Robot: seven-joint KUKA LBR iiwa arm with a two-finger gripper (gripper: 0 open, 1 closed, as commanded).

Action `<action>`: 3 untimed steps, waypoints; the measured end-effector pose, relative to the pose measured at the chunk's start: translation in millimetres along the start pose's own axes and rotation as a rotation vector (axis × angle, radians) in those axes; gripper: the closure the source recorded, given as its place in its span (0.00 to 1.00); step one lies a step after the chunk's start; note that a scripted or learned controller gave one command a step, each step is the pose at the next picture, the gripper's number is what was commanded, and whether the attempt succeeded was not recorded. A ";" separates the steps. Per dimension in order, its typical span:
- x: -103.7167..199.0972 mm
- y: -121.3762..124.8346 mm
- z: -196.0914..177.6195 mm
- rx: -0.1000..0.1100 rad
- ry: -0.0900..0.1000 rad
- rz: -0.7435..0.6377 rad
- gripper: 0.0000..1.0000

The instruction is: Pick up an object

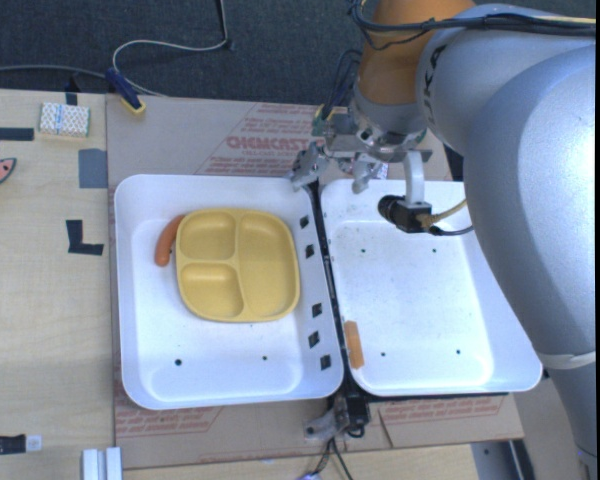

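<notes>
Gripper (335,173) above the far rim between 2 bins, finger state unclear, orange carrot (353,344) well apart, near edge of right bin (500,368)

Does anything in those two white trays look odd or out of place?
Slightly. A small orange piece lies jammed against the right bin's left wall, and an orange sausage-like piece is tucked beside the yellow divided plate.
</notes>
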State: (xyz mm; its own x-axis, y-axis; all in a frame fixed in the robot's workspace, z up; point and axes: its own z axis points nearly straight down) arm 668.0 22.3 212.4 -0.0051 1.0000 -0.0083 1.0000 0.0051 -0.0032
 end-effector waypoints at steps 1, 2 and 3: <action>-9.0 -0.2 28.8 -0.001 0.006 0.005 0.00; -8.2 -0.1 19.0 -0.001 0.005 0.003 1.00; -8.4 -0.1 19.1 -0.001 0.005 0.003 0.00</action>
State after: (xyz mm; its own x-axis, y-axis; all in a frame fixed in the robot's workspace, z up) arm 667.9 13.7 193.4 -0.0022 1.0000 -0.0034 1.0000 0.0022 -0.0025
